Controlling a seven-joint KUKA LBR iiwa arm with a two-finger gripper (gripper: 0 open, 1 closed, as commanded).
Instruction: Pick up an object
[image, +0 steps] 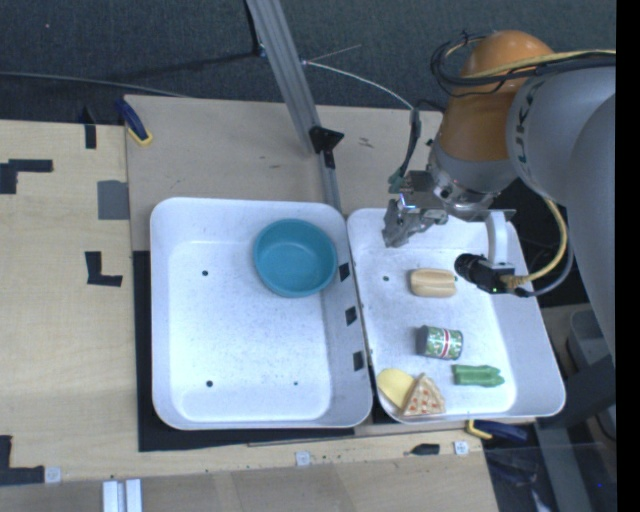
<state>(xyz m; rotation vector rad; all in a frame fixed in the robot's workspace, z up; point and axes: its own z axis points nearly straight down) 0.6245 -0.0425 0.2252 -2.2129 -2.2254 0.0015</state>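
Note:
My gripper hangs over the far left part of the right bin, with nothing visible between its fingers. In that bin lie a tan bread roll, a green and red can on its side, a small green piece, a yellow wedge and a pizza slice. The roll is just to the right of and nearer than the gripper, apart from it. A blue bowl stands in the left bin at its far right.
A slanted metal pole rises behind the bins, close to the gripper's left. A black cable and connector hang from the wrist over the right bin. Tape marks dot the wooden bench.

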